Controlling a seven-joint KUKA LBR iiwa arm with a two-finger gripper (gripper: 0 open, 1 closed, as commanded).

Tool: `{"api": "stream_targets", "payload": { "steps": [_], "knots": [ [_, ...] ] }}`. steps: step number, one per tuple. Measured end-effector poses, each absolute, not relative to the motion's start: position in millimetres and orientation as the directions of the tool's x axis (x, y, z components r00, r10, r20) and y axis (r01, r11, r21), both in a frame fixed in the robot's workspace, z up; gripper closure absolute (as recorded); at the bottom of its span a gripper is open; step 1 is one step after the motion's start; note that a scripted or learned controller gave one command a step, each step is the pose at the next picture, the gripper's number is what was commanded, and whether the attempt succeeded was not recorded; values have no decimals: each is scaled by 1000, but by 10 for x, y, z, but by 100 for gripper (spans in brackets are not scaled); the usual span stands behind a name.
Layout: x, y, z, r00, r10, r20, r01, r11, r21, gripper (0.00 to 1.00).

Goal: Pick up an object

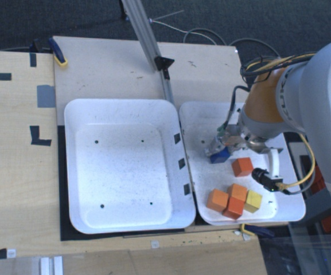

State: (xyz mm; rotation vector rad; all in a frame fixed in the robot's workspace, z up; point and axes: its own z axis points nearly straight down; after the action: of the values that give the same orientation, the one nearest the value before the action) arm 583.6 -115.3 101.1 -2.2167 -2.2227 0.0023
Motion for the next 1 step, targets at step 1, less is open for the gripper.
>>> {"api": "stream_targets", "payload": {
  "steps": [1],
  "knots": [
    [5631,-172,1960,-10,1000,4,1000,10,4,100]
  ]
}}
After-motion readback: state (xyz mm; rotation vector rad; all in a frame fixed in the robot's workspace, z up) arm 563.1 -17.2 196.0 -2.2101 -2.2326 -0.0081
